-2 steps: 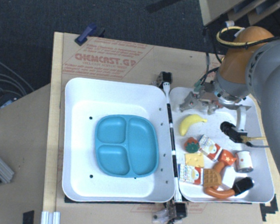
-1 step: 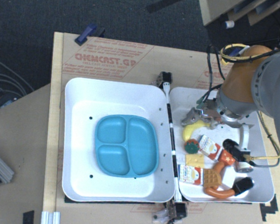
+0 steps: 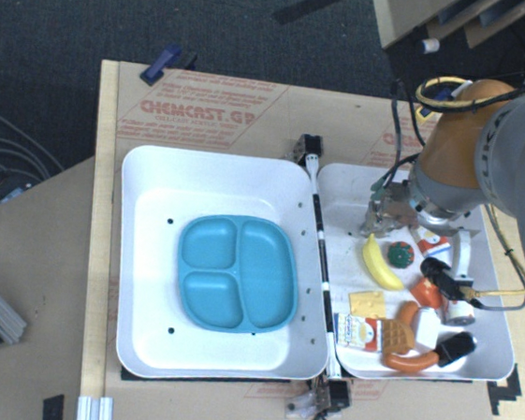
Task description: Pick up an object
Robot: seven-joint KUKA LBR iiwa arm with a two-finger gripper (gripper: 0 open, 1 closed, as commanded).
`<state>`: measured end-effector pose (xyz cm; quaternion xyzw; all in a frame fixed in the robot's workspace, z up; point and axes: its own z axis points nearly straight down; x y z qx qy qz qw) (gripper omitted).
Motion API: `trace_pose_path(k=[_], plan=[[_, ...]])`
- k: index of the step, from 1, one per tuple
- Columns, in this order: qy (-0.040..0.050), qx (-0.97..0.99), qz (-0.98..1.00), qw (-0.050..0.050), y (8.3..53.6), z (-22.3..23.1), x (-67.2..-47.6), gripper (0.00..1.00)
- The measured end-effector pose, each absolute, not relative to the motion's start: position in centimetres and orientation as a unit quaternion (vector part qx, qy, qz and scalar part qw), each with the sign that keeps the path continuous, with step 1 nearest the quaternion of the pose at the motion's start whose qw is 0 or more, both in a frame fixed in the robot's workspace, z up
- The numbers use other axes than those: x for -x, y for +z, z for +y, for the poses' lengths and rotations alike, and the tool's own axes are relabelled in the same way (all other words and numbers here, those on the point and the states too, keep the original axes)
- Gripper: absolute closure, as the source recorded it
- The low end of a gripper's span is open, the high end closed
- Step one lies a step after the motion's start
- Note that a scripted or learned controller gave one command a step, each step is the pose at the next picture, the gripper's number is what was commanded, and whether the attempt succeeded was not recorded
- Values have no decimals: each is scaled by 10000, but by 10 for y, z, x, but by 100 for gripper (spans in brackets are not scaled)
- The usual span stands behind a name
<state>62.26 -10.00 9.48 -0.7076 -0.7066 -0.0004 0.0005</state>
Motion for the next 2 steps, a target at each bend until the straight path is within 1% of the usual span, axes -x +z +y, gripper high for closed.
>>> trace_pose_path(k=[1,2], plan=[[-10,7069,-7073,-13,252,-69,-585,100],[-5,7067,-7075,-4,252,-55,-637,100]])
